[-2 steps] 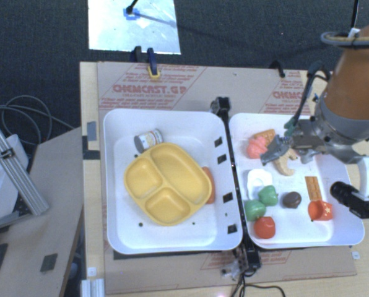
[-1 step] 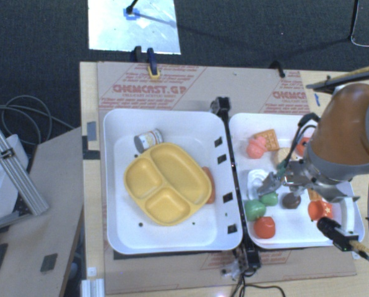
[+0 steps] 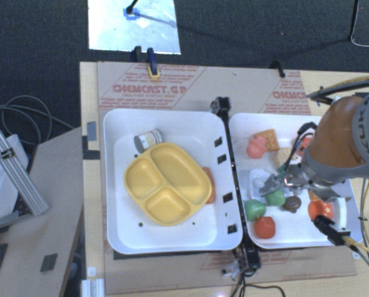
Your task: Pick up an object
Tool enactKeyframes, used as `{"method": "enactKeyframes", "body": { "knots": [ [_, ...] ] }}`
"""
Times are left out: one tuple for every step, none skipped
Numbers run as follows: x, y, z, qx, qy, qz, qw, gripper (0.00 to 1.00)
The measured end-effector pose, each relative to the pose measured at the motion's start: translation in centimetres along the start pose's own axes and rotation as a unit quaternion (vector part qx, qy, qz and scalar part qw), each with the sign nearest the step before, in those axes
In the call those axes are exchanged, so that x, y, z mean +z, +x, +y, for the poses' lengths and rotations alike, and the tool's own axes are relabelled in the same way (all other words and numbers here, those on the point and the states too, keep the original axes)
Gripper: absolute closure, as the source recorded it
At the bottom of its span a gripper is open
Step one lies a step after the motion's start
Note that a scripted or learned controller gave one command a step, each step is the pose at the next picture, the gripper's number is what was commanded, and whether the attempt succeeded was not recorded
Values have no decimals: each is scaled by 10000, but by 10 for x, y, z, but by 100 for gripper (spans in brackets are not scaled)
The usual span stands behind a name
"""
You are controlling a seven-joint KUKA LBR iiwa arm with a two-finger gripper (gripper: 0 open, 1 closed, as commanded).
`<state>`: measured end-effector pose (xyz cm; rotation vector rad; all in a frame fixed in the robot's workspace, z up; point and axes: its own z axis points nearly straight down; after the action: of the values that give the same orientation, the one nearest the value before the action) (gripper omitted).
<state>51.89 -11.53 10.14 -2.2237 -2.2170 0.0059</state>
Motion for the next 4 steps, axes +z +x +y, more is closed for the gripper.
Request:
{"method": "enactKeyframes", "body": {
  "knots": [
    [17,-6,68,-41,-51,-1,10000,0],
    [-216,50,58,-63,-123,7,9999,0],
    [-375,116,28,-78,-127,22,9999,0],
    [-376,112,28,-68,-57,4,10000,100]
  ]
}}
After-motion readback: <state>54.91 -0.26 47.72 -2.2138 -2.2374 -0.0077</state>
